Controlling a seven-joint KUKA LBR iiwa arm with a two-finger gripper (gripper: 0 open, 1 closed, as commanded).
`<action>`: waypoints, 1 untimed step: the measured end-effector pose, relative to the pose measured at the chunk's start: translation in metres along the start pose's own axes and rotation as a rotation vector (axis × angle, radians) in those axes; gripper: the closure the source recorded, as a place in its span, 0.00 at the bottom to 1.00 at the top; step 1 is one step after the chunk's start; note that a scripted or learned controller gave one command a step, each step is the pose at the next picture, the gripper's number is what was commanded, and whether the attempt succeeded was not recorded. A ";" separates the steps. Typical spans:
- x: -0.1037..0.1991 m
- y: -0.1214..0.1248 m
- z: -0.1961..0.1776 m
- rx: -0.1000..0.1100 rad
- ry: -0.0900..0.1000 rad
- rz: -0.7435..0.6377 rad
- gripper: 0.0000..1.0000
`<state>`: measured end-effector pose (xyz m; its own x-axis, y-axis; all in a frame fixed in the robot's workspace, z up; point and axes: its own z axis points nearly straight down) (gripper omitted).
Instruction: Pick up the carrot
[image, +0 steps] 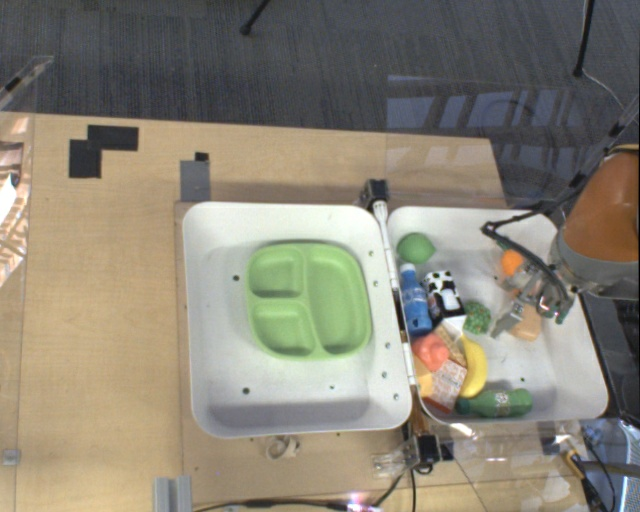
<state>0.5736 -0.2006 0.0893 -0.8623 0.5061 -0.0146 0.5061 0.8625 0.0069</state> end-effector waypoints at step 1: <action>-0.024 0.014 0.001 0.002 0.016 0.217 0.00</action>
<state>0.6017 -0.2007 0.0890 -0.7334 0.6798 0.0032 0.6798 0.7334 0.0062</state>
